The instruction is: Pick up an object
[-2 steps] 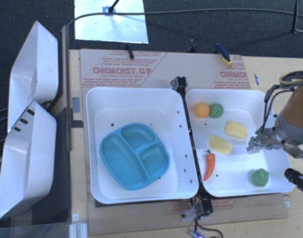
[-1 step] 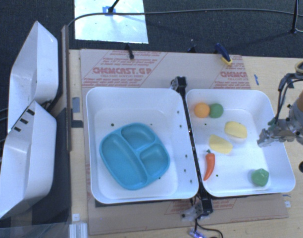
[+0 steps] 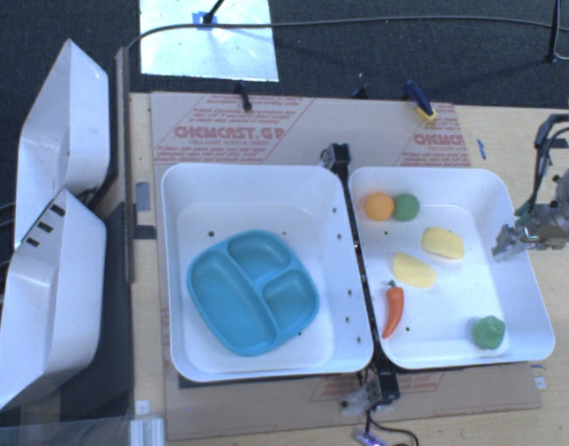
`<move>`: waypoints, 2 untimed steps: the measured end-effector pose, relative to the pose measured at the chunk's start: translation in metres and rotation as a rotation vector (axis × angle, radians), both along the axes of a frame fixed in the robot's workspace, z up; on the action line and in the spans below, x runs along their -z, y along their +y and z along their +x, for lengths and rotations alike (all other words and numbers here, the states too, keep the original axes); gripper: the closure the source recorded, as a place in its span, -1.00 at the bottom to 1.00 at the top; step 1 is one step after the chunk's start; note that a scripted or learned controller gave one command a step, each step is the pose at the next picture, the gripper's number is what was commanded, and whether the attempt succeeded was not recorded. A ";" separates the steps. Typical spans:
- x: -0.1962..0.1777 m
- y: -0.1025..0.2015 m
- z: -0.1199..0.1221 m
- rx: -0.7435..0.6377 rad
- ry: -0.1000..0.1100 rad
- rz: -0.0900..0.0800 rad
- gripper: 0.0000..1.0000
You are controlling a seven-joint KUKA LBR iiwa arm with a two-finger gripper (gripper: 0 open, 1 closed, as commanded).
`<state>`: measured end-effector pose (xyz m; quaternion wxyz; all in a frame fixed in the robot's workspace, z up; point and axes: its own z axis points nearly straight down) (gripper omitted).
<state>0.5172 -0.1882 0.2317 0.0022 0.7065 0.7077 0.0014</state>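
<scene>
The right bin (image 3: 508, 203) holds an orange ball (image 3: 378, 206), a dark green ball (image 3: 406, 207), two yellow lemon-like pieces (image 3: 443, 242) (image 3: 413, 270), an orange-red chilli pepper (image 3: 393, 310) and a green pepper-like piece (image 3: 488, 332). My gripper (image 3: 513, 244) hangs at the right rim of that bin, to the right of the upper yellow piece and apart from it. Nothing lies between its fingers.
The left bin (image 3: 201, 193) holds a blue divided plate (image 3: 252, 291). A black clamp (image 3: 337, 156) joins the bins at the back. Two spare white bins (image 3: 52, 249) lean at the far left. A cable (image 3: 359, 35) runs across the dark floor behind the bench.
</scene>
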 end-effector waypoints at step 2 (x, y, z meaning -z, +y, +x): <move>-0.037 0.044 0.009 -0.002 0.004 0.002 1.00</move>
